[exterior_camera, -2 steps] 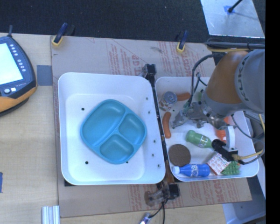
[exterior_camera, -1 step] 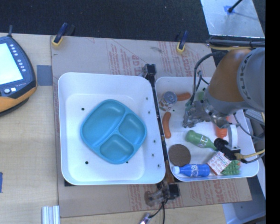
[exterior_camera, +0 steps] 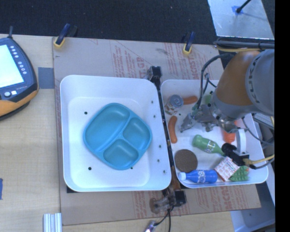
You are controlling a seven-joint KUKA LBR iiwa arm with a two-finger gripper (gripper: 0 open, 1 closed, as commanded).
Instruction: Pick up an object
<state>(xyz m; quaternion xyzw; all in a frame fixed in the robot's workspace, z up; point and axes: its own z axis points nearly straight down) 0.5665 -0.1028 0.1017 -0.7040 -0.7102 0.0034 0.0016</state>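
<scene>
I see the gripper (exterior_camera: 189,123) low in the right bin (exterior_camera: 261,178). I cannot tell if it is wide or narrow. The green bottle (exterior_camera: 206,144) lies just below it, and the brown disc (exterior_camera: 185,160) sits under the bottle.

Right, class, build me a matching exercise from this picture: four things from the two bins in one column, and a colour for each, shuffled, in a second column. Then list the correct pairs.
Things:
1. divided plate in the left bin
2. bottle lying in the middle of the right bin
3. round disc near the right bin's left wall
4. sausage by the wall between the bins

Colours:
A. dark brown
B. orange-red
C. light blue
D. green

Pairs: 1-C, 2-D, 3-A, 4-B
</scene>
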